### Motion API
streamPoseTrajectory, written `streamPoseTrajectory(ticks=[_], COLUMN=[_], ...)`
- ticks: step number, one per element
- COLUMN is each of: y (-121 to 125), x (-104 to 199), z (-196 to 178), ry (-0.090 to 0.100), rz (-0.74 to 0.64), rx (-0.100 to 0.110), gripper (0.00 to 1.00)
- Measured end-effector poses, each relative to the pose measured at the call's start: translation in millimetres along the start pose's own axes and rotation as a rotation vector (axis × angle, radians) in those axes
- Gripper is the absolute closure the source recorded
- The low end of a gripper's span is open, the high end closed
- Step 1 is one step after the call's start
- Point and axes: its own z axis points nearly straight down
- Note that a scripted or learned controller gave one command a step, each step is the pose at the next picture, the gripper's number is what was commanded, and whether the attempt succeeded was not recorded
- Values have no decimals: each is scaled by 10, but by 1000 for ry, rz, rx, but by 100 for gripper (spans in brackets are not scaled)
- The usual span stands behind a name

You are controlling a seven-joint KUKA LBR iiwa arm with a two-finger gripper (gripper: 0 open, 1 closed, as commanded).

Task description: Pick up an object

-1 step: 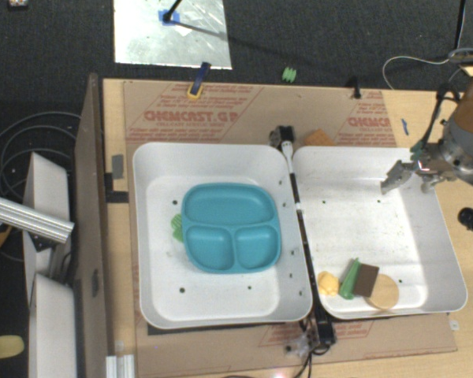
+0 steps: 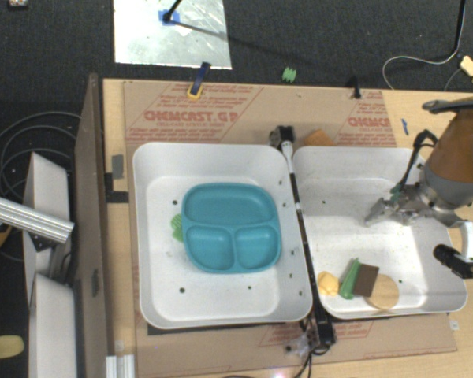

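Note:
Several small objects lie huddled at the front of the right bin [image 2: 355, 172]: a yellow piece [image 2: 328, 283], a green stick [image 2: 349, 279], a brown block [image 2: 366, 279] and a tan round piece [image 2: 384, 292]. My gripper [image 2: 381, 211] hangs over the right part of this bin, pointing left, well behind the cluster and apart from it. Nothing shows in it. The grey arm with its orange band [image 2: 457, 152] reaches in from the right edge.
The left bin [image 2: 154, 211] holds a blue divided plate [image 2: 231, 227] with a green item [image 2: 176, 226] peeking out at its left edge. A dark divider [image 2: 296, 203] runs between the bins. Cables lie left of the bench.

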Motion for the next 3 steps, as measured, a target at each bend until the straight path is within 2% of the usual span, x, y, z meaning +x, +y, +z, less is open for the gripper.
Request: streamPoseTrajectory(ticks=[1, 2, 3], y=[980, 890, 937], x=[120, 598, -35], z=[-279, -35, -913], ry=[-4, 0, -7], rz=[-9, -9, 2], rx=[-21, -8, -18], gripper=[0, 0, 0])
